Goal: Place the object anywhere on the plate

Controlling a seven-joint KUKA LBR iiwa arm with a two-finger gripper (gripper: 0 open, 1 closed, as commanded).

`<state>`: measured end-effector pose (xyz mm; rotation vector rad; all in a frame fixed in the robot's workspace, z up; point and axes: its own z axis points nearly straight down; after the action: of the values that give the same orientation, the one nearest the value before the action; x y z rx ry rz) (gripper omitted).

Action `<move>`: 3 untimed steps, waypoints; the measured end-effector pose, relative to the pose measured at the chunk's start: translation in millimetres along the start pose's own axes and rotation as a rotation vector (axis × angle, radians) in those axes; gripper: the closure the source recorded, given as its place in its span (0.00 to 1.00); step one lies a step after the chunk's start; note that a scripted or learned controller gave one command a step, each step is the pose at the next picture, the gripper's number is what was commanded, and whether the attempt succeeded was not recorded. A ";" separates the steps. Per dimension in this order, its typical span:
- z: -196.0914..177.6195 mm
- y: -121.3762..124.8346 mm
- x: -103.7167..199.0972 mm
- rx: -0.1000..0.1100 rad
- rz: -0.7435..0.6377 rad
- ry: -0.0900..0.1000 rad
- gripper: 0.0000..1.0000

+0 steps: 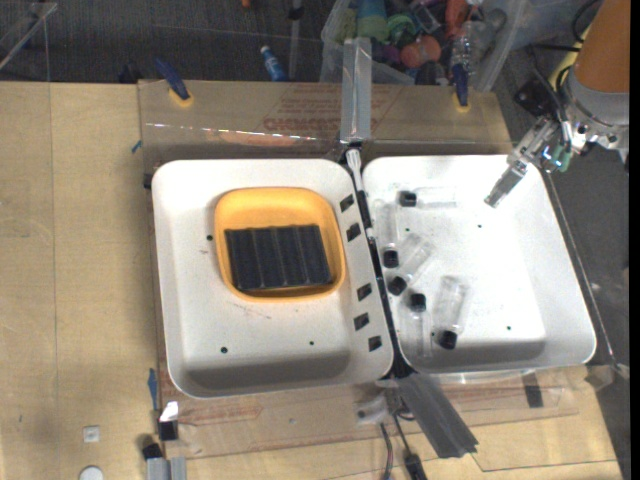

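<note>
Several clear plastic vials with black caps [448, 308] lie scattered in the right white bin [520, 268]. The yellow square plate [278, 208], carrying a black ribbed block [278, 258], waits in the left bin [190, 298]. The gripper [505, 186] hovers above, holding nothing; its finger spread can't be judged.

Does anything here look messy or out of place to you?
Slightly. The clear vials with black caps lie on their sides at different angles across the right bin, not stood up. The orange plate in the left bin carries a dark ribbed block set neatly. The pincer hovers over the right bin's far corner.
</note>
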<state>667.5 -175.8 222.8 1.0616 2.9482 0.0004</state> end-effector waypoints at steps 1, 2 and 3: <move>-17.0 17.6 26.1 -0.001 -0.254 0.004 0.00; 0.9 7.6 34.0 -0.003 -0.601 0.004 0.00; -15.0 -44.6 -22.3 -0.003 -0.891 -0.003 0.00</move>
<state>656.1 -224.3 237.8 -0.3126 3.1151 -0.0021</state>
